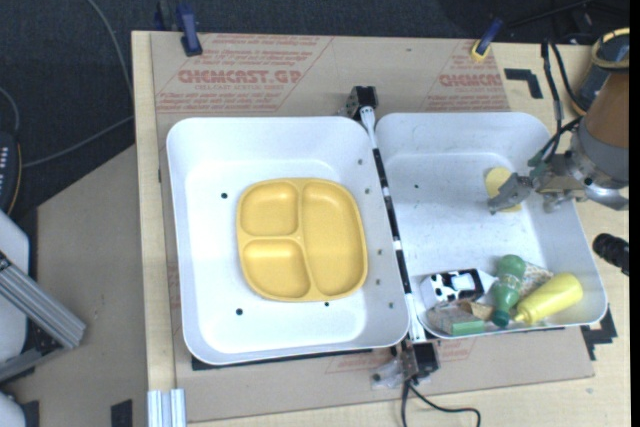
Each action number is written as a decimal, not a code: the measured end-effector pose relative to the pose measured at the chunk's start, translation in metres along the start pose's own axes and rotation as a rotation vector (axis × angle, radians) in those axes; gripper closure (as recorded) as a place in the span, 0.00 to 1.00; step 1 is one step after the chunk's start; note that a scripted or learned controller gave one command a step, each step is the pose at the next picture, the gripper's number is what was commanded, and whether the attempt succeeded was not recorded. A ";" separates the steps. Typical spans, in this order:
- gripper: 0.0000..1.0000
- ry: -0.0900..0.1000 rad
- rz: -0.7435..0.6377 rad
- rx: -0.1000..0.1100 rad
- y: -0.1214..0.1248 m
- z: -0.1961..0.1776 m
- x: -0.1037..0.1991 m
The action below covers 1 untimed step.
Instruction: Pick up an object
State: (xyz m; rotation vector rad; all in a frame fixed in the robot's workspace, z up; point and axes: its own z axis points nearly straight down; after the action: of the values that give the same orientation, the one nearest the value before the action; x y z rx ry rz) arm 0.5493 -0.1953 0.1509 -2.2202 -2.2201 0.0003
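Note:
My gripper (506,195) reaches in from the right and hangs low over the right bin (450,140), near its far right part. A small pale yellow round object (496,179) lies right at the gripper's tip, partly covered by it. Whether the two touch I cannot tell. In the bin's near right corner lies a pile: a yellow bottle (549,299), a green bottle (507,278), a black-and-white item (453,285) and a flat greenish-brown piece (462,322). The gripper is well above this pile in the view.
The left bin (200,215) holds a yellow divided plate (300,239) in its middle. A black divider with clips (378,177) runs between the bins. The orange-banded arm (607,115) stands over the bench's right edge. Blue clamps (187,30) hold the board's far corners.

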 end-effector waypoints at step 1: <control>0.00 0.003 -0.002 0.000 0.037 0.067 -0.019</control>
State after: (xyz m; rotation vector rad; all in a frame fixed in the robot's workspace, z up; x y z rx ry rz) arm 0.5866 -0.2145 0.0838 -2.2159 -2.2210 -0.0032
